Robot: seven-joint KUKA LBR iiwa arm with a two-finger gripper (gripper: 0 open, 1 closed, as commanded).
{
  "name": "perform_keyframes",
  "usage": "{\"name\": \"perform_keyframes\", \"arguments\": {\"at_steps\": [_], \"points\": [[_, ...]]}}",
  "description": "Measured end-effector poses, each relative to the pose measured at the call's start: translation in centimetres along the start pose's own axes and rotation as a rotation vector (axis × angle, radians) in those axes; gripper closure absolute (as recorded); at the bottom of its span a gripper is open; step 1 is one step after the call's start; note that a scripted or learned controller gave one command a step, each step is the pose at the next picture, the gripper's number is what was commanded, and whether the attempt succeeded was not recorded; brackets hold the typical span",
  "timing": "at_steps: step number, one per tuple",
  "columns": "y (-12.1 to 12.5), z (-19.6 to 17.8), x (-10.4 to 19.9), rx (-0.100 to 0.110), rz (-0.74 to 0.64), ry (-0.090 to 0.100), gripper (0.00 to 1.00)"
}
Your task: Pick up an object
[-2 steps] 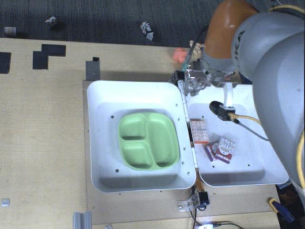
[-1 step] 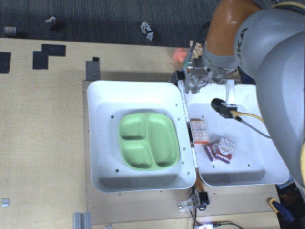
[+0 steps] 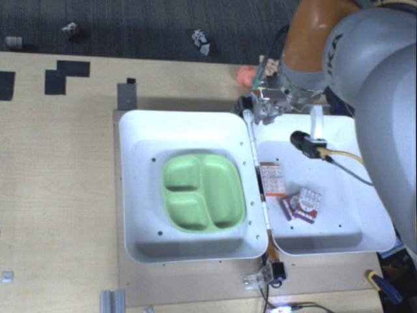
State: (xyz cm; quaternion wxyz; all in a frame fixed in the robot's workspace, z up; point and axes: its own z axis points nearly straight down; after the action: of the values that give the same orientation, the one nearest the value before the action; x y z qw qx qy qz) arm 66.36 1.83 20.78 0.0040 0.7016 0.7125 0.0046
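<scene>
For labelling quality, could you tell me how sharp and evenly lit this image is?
Camera view: the arm looms large and soft-edged; the green tray and packets are fairly sharp, print unreadable; the left bin is evenly lit, with soft shadow along its near wall.

bins: 2 (image 3: 130,175) (image 3: 345,240) | green tray: 1 (image 3: 203,192) | packets: 2 (image 3: 271,178) (image 3: 301,205)

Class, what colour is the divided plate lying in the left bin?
Pale green divided plate, seen in the camera view.

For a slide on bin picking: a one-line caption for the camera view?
Arm's gripper at the right bin's back corner, packets lying loose; green tray in the left bin.
</scene>
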Motion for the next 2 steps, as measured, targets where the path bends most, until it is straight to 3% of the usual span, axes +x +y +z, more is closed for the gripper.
{"name": "perform_keyframes", "arguments": {"at_steps": [1, 2], "points": [[0.32, 0.18, -14.65, 0.009, 0.013, -0.002, 1.0], [0.36, 0.1, -14.57, 0.007, 0.011, -0.002, 0.0]]}}
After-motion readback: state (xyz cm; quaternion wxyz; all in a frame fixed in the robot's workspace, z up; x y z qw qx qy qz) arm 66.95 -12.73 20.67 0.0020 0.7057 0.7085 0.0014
